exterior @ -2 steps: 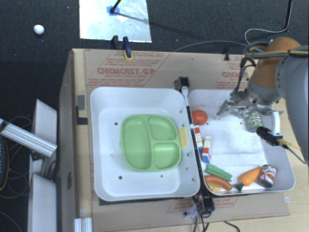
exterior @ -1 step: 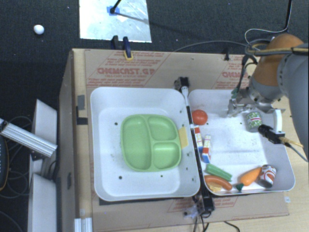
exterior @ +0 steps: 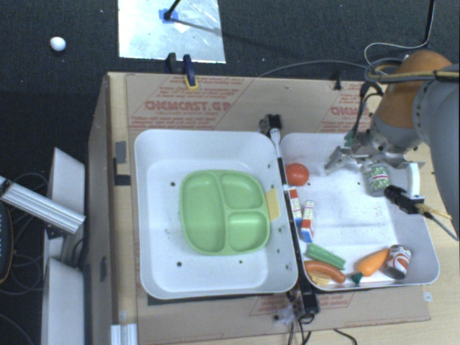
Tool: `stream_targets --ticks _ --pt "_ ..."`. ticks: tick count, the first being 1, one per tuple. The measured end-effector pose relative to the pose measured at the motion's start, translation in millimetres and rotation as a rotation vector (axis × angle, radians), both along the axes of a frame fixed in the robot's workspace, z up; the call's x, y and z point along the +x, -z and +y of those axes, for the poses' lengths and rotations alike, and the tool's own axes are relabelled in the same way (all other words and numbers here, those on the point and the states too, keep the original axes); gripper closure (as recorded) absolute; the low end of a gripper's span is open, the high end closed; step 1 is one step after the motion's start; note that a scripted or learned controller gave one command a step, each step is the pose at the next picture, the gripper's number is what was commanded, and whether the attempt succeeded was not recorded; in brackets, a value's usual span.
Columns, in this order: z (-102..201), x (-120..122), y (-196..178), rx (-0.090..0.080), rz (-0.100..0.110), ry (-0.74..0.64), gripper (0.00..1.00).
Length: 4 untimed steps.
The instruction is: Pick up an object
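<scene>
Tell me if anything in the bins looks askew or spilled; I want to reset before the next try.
Nothing is spilled. The green tray sits flat in the left bin. In the right bin, the toy food is bunched along the left and near walls: tomato, carrot, hot dog. A can lies by the gripper.

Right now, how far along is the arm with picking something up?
Nothing looks picked up yet. The gripper sits low at the back of the right bin, with no item visible in it. The tomato, carrot, can and other items lie in the bin. Left to do: close on one and lift it.
</scene>
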State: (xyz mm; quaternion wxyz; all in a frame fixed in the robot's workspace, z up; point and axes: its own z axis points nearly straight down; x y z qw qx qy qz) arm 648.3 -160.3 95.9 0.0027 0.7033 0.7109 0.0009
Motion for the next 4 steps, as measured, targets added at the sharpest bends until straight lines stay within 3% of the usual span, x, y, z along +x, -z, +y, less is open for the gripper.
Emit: stream_targets --ticks 1,2,3,4 --pt "39 -71 12 0.003 0.006 0.009 0.00" --pt "30 22 -92 0.001 -0.002 0.005 0.00" --pt "14 -68 12 0.002 0.005 0.009 0.00" --pt "-47 -22 -176 -0.001 -0.002 0.008 0.00"
